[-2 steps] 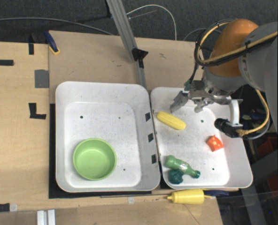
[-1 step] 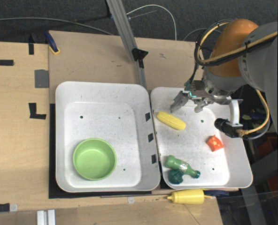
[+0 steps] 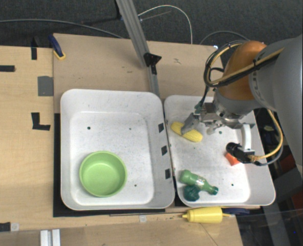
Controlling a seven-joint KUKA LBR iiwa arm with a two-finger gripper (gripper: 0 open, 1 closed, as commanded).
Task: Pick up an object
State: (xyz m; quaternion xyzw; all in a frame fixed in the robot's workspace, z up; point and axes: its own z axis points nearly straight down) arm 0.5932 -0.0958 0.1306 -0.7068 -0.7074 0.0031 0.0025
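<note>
Yellow object (image 3: 187, 131) — half under hand (image 3: 192, 123)

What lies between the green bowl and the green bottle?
In the camera view, the two bins' adjoining walls lie between the green bowl and the green bottle; otherwise bare white floor.

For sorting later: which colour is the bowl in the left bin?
Light green bowl, camera view.

Wooden worktop (image 3: 105, 60) carrying two white bins.

The left bin (image 3: 110, 99) and right bin (image 3: 259, 191) sit side by side; a yellow bottle (image 3: 205, 215) lies on the wood below the gripper (image 3: 202, 118).
</note>
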